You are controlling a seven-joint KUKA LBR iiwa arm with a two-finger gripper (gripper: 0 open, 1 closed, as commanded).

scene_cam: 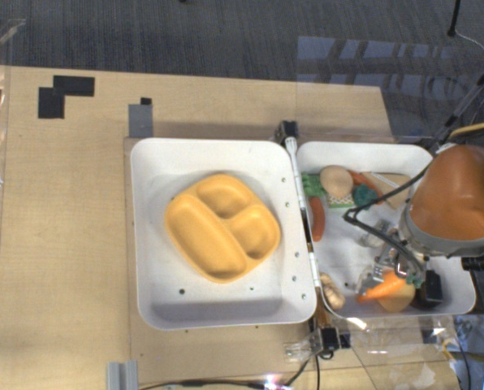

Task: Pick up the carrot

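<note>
Carrot [382,290] is seen lying at the near edge of the right bin [339,254], its tip pointed toward the divided yellow plate [222,226] in the left bin [144,242] on the worktop [55,242]. The tool [388,273] is lowered right above it, apparently touching; whether it is released or clenched cannot be told. The carrot is judged not yet lifted, so grasp and raise appear to be left.
</note>
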